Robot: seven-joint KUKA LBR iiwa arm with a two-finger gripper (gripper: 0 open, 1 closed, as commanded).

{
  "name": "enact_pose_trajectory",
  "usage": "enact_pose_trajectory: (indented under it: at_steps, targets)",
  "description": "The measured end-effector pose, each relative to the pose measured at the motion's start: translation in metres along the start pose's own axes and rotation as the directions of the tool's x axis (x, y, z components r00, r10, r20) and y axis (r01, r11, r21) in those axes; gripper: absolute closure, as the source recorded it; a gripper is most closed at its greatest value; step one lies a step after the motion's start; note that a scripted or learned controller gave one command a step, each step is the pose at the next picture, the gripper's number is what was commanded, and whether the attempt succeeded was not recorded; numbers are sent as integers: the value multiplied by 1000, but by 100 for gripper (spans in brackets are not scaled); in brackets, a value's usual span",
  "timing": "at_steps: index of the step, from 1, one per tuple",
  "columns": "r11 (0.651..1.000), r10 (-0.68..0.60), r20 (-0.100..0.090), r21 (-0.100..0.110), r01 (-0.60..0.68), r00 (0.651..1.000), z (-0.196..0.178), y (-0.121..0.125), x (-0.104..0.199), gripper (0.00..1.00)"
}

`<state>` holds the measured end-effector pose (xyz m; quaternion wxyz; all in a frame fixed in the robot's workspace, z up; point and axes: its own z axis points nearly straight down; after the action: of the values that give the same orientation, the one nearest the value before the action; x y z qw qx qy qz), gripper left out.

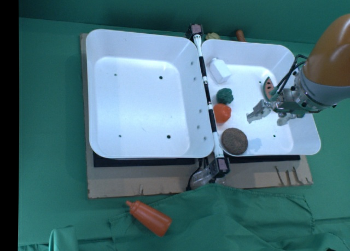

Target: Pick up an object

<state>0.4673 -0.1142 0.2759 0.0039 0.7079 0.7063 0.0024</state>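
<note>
Objects for picking lie in the right-hand bin (295,145), one of two shallow white bins set side by side on the bench (49,108). A white block (220,70) sits near that bin's far left corner, close to the divider rail (205,88) that runs between the bins. Toward the near edge from it comes a dark green lump (225,95), then an orange-red round piece (221,113) just beside the rail, and then a brown, speckled disc (234,141) close to the bin's near edge. A slice with a red face and a green rim (268,86) lies toward the bin's right side, partly hidden by the arm's cables.

The jaws (256,112) hang over the middle of the right-hand bin, to the right of the orange-red piece and apart from it. Nothing can be seen between the fingers; whether they are parted or closed cannot be told from this angle. The grey arm with its orange band (333,45) comes in over the bin's right wall.

The left-hand bin (98,42) shows its white floor with a few small dark dots. Both bins rest on a sheet of cardboard (109,181) over the green cloth. An orange bottle (149,218) lies on its side on the cloth near the bench's front edge, well apart from the bins. Two small things, one orange (239,35), show just beyond the right bin's far rim.
</note>
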Motion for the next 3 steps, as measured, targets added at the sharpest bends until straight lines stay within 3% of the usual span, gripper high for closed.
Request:
enact_pose_trajectory:
  at_steps: [1,2,3]
  targets:
    - [1000,-5,-1,4,5,1000,-3,17,48,0]
    - [1000,5,2,2,-5,1000,-25,28,2,0]
    - [1000,-1,-2,9,1,1000,-2,36,31,0]
